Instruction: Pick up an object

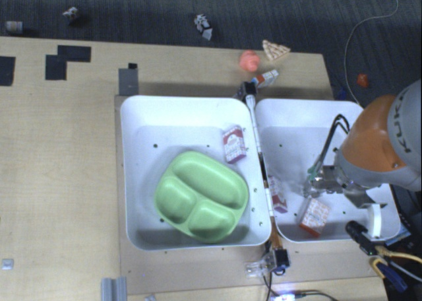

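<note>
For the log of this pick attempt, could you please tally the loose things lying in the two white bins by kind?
Green divided plate: 1, in the left bin.
Small red and white packets: 3, one in the left bin and two in the right bin.
Total: 4.

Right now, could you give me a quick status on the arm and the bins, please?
Gripper low in right bin, over small red-and-white packet. No hold seen. Green divided tray and another packet in left bin.

Arm cut off at right edge. Claw tips too small to resolve. Packet print blurred. Floor bits too small to identify.
</note>
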Motion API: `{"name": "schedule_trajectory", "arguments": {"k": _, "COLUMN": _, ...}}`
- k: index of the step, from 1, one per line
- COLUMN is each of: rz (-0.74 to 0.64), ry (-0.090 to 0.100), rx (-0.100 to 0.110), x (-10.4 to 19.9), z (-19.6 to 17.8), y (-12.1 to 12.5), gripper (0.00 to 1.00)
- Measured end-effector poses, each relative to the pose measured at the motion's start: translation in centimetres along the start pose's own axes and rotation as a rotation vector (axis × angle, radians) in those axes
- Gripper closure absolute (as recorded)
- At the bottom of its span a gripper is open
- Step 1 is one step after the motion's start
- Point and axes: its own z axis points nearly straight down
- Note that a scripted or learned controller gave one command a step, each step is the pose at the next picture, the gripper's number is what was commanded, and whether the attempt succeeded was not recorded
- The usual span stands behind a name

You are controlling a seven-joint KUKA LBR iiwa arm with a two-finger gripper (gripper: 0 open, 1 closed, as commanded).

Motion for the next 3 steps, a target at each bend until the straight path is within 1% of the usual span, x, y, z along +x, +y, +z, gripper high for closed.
{"name": "schedule_trajectory", "arguments": {"k": 1, "rz": -0.002, "ry": 0.002, "rx": 0.012, "x": -4.8, "z": -2.8, "y": 5.8, "gripper": 1.0}}
{"name": "schedule_trajectory", "arguments": {"k": 2, "rz": -0.004, "ry": 0.003, "rx": 0.01, "x": -2.2, "z": -7.6, "y": 16.4, "gripper": 1.0}}
{"name": "schedule_trajectory", "arguments": {"k": 3, "rz": -0.003, "ry": 0.003, "rx": 0.012, "x": -2.3, "z": -7.5, "y": 16.3, "gripper": 0.0}}
